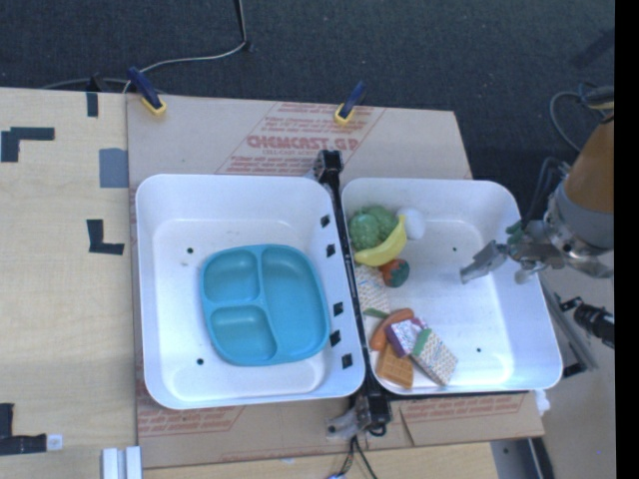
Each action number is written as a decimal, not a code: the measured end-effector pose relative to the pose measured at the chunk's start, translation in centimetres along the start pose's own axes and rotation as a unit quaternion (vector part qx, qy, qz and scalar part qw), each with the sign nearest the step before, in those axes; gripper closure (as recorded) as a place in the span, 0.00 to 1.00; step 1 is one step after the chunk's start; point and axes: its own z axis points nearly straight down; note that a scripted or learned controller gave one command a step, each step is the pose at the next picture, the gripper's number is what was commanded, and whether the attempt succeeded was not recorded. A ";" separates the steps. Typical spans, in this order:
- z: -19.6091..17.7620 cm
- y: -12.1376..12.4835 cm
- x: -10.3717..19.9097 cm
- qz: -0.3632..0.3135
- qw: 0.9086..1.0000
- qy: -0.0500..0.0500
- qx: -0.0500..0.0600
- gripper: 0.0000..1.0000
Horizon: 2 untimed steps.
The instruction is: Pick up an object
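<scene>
In the right bin [499,203], several toy foods lie along the left side. At the back are a green leafy vegetable [370,227], a yellow banana [387,247], a white ball [412,225] and a small red-and-green piece [396,272]. Toward the front lie an orange carrot [384,327], a purple piece [404,336], a speckled box [433,356] and an orange waffle-like piece [395,369]. My gripper [502,267] hangs over the bin's right side, open, with nothing between its fingers. It is well to the right of all the objects.
The left bin [165,208] holds a blue divided tray [265,302]. Black clips run along the divider [339,257] between the bins. Bare white floor lies in the right bin's middle and right parts. Yellow clamps [349,103] pin the cardboard behind.
</scene>
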 end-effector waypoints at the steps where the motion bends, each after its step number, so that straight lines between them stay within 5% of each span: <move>1: 12.5 3.6 5.5 -0.001 1.000 0.000 -0.003 0.00; 2: 12.5 9.4 8.1 -0.001 1.000 -0.001 -0.003 0.00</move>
